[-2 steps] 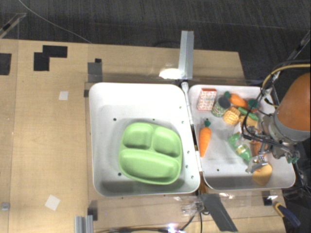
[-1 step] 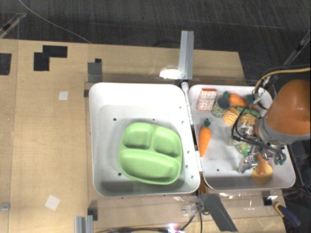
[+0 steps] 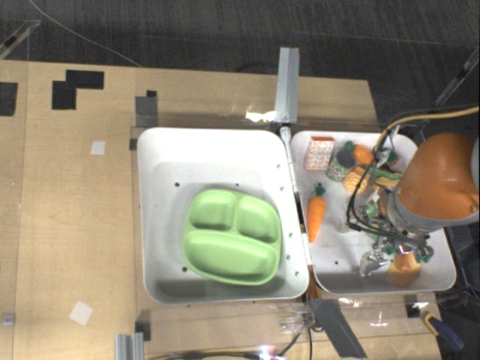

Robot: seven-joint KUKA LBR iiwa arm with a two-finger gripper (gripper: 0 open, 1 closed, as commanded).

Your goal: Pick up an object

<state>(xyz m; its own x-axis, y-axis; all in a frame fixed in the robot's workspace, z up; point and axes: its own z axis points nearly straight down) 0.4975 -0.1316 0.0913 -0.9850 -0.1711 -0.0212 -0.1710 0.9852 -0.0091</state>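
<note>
My gripper [image 3: 381, 258] is low in the right bin [image 3: 337, 274], near its front right corner, under the arm's orange band [image 3: 442, 175]. A small orange-brown object [image 3: 406, 271] lies right beside the gripper, touching or nearly touching it; I cannot tell whether it is gripped. A toy carrot [image 3: 316, 212] lies along the bin's left side. At the back of this bin are a red-and-white packet [image 3: 319, 154], a dark green can-like item [image 3: 341, 163] and an orange item [image 3: 362, 154], partly hidden by cables.
The left bin [image 3: 161, 201] holds a green divided plate [image 3: 233, 235]. A metal post [image 3: 287, 85] stands behind the wall between the bins. Cables [image 3: 367, 201] hang from the wrist over the right bin's middle.
</note>
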